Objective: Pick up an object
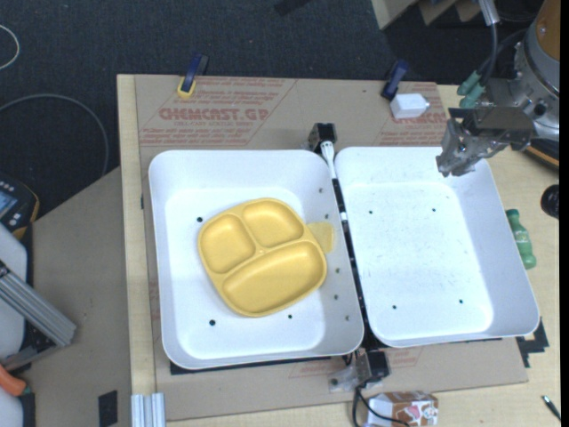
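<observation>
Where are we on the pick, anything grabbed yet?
Done: nothing yet. The yellow divided plate lies flat in the left bin, untouched. In hand: nothing shows between the fingers; the gripper hangs over the far right corner of the right bin, well away from the plate. Left: travel across to the left bin, descend, grasp the plate and lift.

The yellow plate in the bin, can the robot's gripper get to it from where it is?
Probably yes. The yellow plate lies flat in the left bin with nothing on top of it. The gripper hangs over the far corner of the right bin, and only the low bin rims lie between them.
</observation>
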